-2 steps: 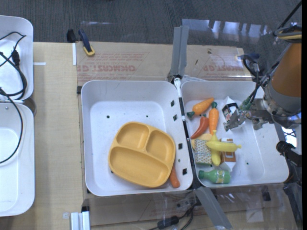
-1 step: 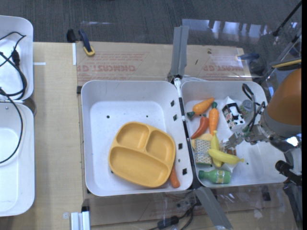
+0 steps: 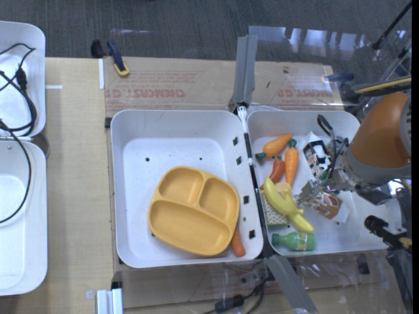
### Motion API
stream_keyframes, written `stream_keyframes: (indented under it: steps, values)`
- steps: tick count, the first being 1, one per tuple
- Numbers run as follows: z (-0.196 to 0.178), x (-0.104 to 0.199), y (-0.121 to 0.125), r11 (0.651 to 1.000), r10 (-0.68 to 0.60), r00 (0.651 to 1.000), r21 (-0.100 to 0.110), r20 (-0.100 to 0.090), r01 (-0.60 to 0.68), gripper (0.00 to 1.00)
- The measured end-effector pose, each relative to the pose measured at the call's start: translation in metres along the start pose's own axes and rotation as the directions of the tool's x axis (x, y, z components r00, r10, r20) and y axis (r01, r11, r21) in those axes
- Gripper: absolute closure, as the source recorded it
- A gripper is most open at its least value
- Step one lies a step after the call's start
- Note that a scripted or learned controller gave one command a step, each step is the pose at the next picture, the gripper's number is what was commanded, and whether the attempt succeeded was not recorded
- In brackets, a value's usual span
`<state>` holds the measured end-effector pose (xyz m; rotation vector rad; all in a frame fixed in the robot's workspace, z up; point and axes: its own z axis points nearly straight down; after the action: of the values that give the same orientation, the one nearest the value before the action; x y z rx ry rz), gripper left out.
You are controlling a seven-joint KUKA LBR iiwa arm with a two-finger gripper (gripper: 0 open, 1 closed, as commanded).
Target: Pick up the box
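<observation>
- Two white bins sat side by side: the left bin (image 3: 131, 175) held a yellow divided plate (image 3: 194, 209), likely parked apart from the clutter, with a small carrot (image 3: 237, 245) at its lower right edge.
- The right bin (image 3: 340, 237) carried the heap, so the arm (image 3: 383, 139) reached over it from the right, its orange band covering that bin's right side.
- The gripper (image 3: 322, 190) hung low among the items; I could not tell its state, since the wrist and cables hid it.
- The box (image 3: 318, 157), seemingly a small printed carton, lay near the bin's middle, partly behind cables and just above the gripper; its edges were hard to make out.
- A banana (image 3: 287, 205) overlay a green bottle (image 3: 294, 242), beside two carrots (image 3: 285, 154) and a red pepper (image 3: 277, 169).
- A brown packet (image 3: 327, 205) lay by the gripper, its print unreadable.
</observation>
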<state>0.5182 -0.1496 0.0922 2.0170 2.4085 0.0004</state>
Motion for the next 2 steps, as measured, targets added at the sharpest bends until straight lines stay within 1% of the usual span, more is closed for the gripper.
stream_keyframes:
  steps: [1,2]
  values:
    - [0.0,0.0,-0.001,1.0,0.001,1.0,0.001,0.0,-0.001,0.0]
    - [0.0,0.049,0.009,0.998,0.07,0.998,-0.001,0.006,-0.07,0.0]
